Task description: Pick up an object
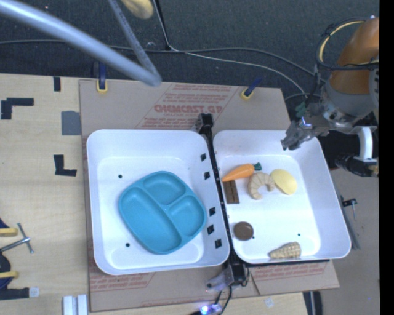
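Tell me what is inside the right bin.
The right bin holds a carrot, a croissant, a yellow piece, a brown bar, a brown disc and a corn cob. The gripper covers its far corner.

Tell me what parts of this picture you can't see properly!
- Gripper, camera view: small and dark at the right bin's top rim, too blurry to read.
- Arm, camera view: cut off by the top right edge.
- Brown block, camera view: its top end sits under the carrot.
- Yellow thing, camera view: cut by the top edge and blurry.
- Brown round thing, camera view: too small to name.
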